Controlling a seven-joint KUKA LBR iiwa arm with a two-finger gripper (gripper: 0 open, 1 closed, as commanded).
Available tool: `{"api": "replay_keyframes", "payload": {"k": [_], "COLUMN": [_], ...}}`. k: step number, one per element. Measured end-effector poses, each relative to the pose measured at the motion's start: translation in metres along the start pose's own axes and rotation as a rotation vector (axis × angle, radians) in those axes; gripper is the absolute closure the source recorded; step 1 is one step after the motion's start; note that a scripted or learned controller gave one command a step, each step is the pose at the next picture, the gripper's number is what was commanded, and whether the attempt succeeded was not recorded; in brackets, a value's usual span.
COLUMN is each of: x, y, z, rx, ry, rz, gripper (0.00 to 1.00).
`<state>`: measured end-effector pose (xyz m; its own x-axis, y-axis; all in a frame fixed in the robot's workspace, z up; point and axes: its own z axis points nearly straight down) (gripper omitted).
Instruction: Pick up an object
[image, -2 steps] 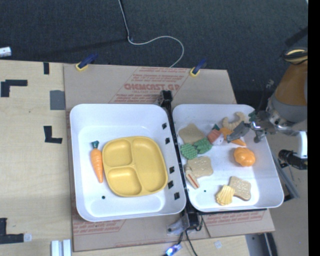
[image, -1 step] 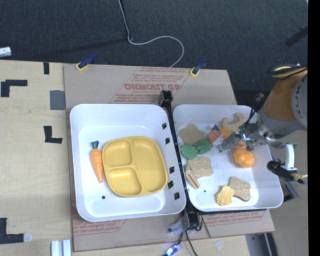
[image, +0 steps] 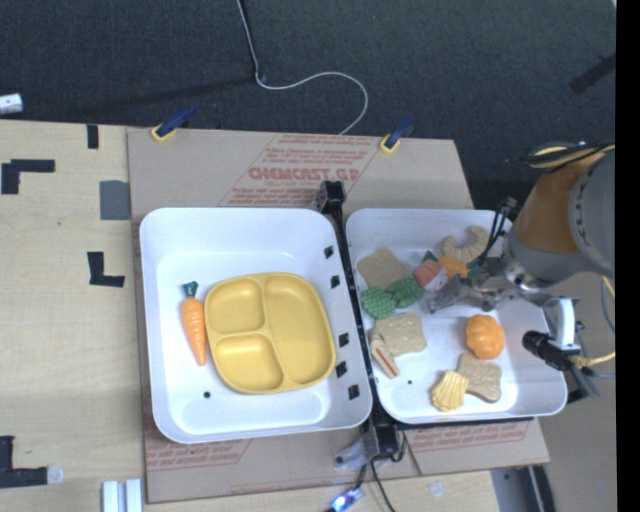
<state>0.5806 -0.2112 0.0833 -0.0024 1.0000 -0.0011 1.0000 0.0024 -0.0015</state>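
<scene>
Down in the right bin (image: 520, 405), the gripper (image: 447, 291) reaches in from the right edge, low over the toys near the back wall; how far it stands open I cannot tell (it blurs into the clutter). An orange ball (image: 485, 336) lies just beside it toward the front edge. Over in the left bin (image: 165, 240), a carrot (image: 193, 322) touches the yellow plate (image: 272, 330).

One fixed overhead camera looks slantwise down on both bins (image: 160, 240).
</scene>
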Motion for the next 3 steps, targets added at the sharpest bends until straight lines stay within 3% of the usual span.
{"api": "replay_keyframes", "payload": {"k": [1,3], "x": [0.000,-0.011], "y": [0.001,-0.011], "z": [-0.012,-0.108], "rx": [-0.003,-0.004], "ry": [-0.002,0.000], "rz": [0.000,0.003], "gripper": [1.00,1.00]}}
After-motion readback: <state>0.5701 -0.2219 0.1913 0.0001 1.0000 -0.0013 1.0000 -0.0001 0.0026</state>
